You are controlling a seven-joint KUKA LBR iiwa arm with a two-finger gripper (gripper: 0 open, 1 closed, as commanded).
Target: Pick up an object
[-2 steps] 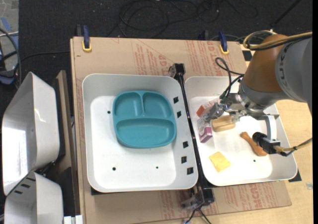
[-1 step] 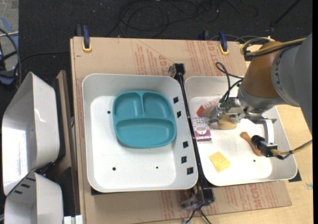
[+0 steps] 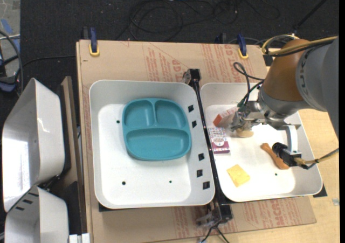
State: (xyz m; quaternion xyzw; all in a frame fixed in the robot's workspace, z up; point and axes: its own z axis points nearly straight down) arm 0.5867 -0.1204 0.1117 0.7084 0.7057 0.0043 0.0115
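Camera view: the claw [image 3: 241,123] hangs low over a small beige piece [image 3: 246,132] in the right bin [image 3: 307,182]; its state I cannot tell. That piece looks light and rigid, best pinched across its sides.

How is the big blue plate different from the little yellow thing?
The blue plate is much bigger than the yellow thing. The plate lies in the left bin, the yellow thing in the right bin. The plate has raised dividers making three sections; the yellow thing looks like a plain flat square. The plate is teal-blue, the other yellow. Both lie flat on a white bin floor, apart from the robot's hand.
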